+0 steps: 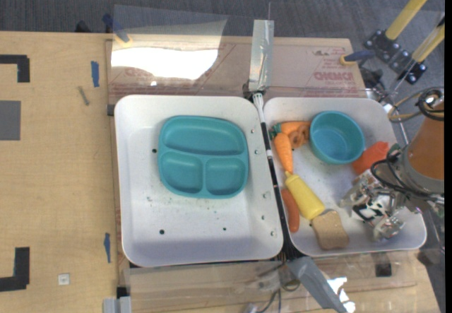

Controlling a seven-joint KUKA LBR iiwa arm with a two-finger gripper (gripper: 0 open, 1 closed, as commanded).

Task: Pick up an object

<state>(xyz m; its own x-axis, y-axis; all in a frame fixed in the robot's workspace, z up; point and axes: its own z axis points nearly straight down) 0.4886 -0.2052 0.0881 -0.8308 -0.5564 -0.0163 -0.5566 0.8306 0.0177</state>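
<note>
The right bin [413,237] holds a teal bowl [337,136], an orange carrot [283,152], a yellow oblong piece [304,196], a brown bread-like block [330,229], a thin red-orange stick [291,210] and a red-orange piece [371,156]. My gripper [373,211] hangs low over the bin's front right corner, to the right of the brown block and below the red-orange piece. Nothing shows clearly inside it. The orange band of the arm [431,152] sits just above it.
A teal divided plate [203,156] lies in the left bin [141,234]. A small orange item [297,132] rests beside the bowl. A metal divider [262,57] stands behind the bins. Yellow bars [417,1] cross the upper right corner.
</note>
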